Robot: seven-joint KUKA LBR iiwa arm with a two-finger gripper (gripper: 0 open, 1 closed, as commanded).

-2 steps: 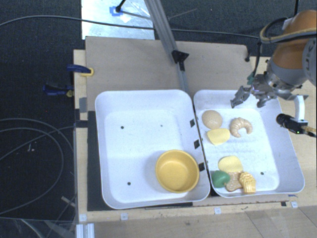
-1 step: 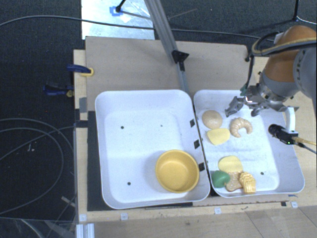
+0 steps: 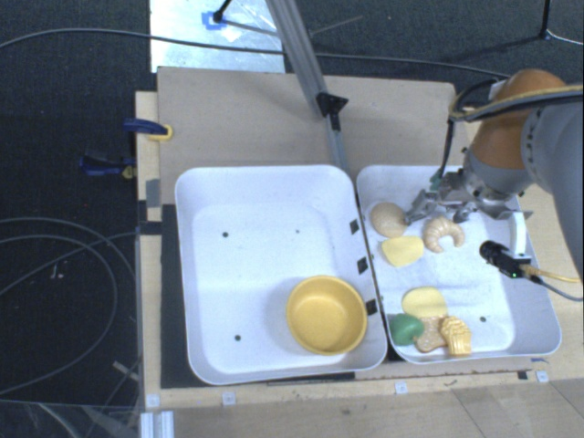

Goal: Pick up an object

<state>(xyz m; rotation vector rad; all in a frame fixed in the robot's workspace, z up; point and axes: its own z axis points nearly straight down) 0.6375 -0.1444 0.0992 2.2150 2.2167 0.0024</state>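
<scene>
Right bin (image 3: 538, 331): gripper (image 3: 442, 210) low over croissant (image 3: 443, 234), beside beige egg-shaped piece (image 3: 388, 218); finger state could not be told. Step: descent to grasp. Next called for closing on croissant, then lifting

Bench (image 3: 246, 117) – tan board top, w/ two shallow white bins side by side, edges touching at the middle: left bin (image 3: 214, 199) and right bin (image 3: 538, 322). A grey pole (image 3: 306, 48) slants down to the board just behind where the bins meet. At the bench's left edge – a blue-and-yellow clamp (image 3: 146, 129), w/ another blue clamp (image 3: 105, 164) just below it.
</scene>
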